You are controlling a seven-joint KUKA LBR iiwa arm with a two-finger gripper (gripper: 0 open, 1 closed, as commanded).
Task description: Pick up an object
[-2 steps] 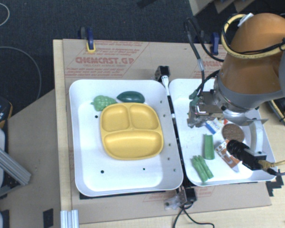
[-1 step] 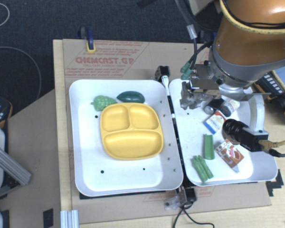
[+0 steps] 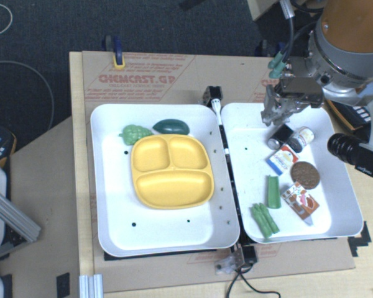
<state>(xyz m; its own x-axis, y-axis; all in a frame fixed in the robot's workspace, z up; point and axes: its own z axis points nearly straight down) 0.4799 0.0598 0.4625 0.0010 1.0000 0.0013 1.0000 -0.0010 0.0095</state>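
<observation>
Over the right bin (image 3: 248, 126), the tool (image 3: 277, 118) is hovering beside a small black object (image 3: 280, 135) — approach step; its grip I cannot tell — next, lowering squarely onto it.

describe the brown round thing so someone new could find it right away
Start at the right-hand white bin, the one crowded with small items. Along its right side, below the small white bottle and above the red and white packet, lies the brown disc. It is the only flat, round, dark brown piece there.
</observation>
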